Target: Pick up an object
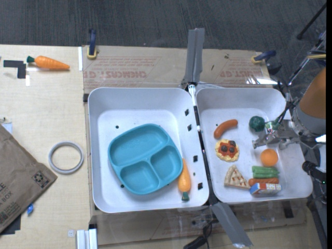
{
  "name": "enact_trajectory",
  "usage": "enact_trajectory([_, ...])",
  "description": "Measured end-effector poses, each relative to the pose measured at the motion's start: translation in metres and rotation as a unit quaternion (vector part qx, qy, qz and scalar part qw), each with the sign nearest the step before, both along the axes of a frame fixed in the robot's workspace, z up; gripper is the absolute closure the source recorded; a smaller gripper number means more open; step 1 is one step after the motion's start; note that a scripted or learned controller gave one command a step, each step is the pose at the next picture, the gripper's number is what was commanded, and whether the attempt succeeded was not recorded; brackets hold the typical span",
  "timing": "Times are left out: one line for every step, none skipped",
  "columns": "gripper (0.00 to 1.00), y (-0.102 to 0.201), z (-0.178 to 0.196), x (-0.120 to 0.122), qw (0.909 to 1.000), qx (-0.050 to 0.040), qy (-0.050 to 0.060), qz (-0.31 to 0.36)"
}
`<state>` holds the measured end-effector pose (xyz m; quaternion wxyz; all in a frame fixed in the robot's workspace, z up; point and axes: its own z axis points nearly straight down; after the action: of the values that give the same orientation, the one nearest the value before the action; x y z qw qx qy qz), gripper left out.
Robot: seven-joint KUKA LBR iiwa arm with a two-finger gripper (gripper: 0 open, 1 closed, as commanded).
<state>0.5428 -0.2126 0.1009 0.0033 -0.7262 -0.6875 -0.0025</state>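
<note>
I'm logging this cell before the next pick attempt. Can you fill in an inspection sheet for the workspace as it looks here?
Surface: bench bearing left bin and right bin, side by side.
Job's things: right bin holds a sausage, dark green ball, small pizza, orange ball, pizza slice, green bean and a small carton.
Clutter: left bin holds a blue divided tray and a carrot; on the bench, another carrot, a grey ring, brown cardboard.
Grippers: gripper low over the right bin, beside the orange ball.
Cables: dark cables at the arm.
Surroundings: dark floor.
</note>
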Motion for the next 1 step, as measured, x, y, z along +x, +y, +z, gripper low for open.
enact_trajectory([0.00, 0.0127, -0.0101, -0.0416, 0.9967, -0.0035, 0.000, 0.081])
